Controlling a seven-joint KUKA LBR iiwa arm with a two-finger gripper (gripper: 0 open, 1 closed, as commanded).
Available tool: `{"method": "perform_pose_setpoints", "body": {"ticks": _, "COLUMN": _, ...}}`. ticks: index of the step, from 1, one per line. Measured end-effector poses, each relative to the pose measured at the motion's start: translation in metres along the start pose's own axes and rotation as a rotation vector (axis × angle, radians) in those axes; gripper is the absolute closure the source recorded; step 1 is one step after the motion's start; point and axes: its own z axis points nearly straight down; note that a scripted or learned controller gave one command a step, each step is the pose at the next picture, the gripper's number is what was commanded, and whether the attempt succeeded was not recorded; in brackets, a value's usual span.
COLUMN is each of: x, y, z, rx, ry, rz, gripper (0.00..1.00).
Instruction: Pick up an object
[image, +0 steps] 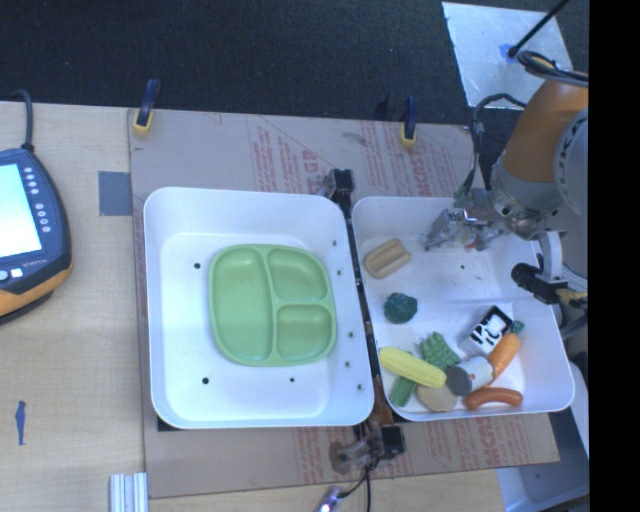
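Gripper (452, 228) sits above the right bin (545, 395) (finger state cannot be told). Risk: descending here closes on bare floor, missing the bread (386, 257) nearby.

- Two shallow white bins are sitting side by side: the left bin (160, 300) and the right bin (545, 385).
- One green divided tray (272, 304) is lying in the left bin.
- One tan bread roll (386, 257), one dark green lump (401, 307), one corn cob (412, 367), one carrot (504, 354) and one sausage (493, 399) are lying in the right bin.
- One black-and-white block (490, 329) is sitting there too.
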Motion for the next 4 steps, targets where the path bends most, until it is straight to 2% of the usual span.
{"method": "perform_pose_setpoints", "body": {"ticks": 1, "x": 0.087, "y": -0.016, "z": -0.085, "rx": -0.004, "ry": 0.000, "rz": 0.000, "gripper": 0.00}}
{"method": "perform_pose_setpoints", "body": {"ticks": 2, "x": 0.083, "y": -0.055, "z": -0.028, "rx": 0.001, "ry": -0.002, "rz": 0.000, "gripper": 0.00}}
{"method": "perform_pose_setpoints", "body": {"ticks": 3, "x": 0.113, "y": -0.095, "z": -0.084, "rx": 0.001, "ry": -0.001, "rz": -0.002, "gripper": 0.00}}
{"method": "perform_pose_setpoints", "body": {"ticks": 4, "x": 0.080, "y": -0.090, "z": -0.017, "rx": 0.002, "ry": -0.002, "rz": 0.000, "gripper": 0.00}}
